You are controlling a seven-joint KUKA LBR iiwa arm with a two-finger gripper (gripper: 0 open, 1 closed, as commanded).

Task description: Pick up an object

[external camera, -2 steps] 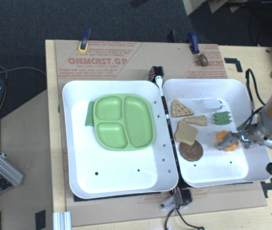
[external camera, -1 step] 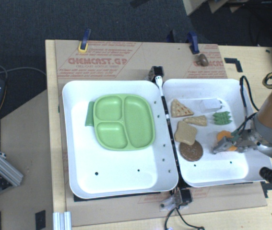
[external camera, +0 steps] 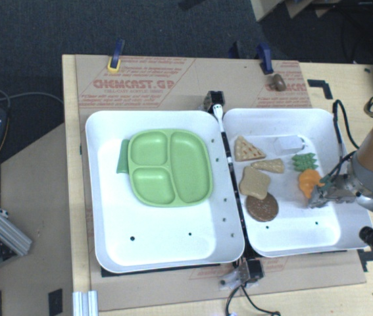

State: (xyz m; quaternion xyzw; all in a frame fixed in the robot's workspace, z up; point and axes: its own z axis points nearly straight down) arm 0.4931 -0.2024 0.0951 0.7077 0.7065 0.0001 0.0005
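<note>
nearest the camera, the front lip of the table shows bare board with a few cables hanging over it. just behind it sit the two white bins. the left bin holds a green divided plate, lying flat toward the back half, with a darker green thing peeking from under its nine o'clock edge.

the right bin carries the candidates for picking. closest is a round brown cookie, touching the bread slice just behind it. further back lie a small tan piece and a pizza wedge. at three o'clock from the bread is an orange carrot with green leaves behind it.

the arm enters from three o'clock, and the jaws are down in the bin, right against the carrot's four o'clock side. whether they are apart or together i cannot tell; the dark tips blur into each other.

as for progress, i judge the task is at the reach-and-grasp stage: every item lies on the bin floor, nothing is lifted. left to do: a firm close on the carrot, most likely, then a lift clear of the bin.
</note>
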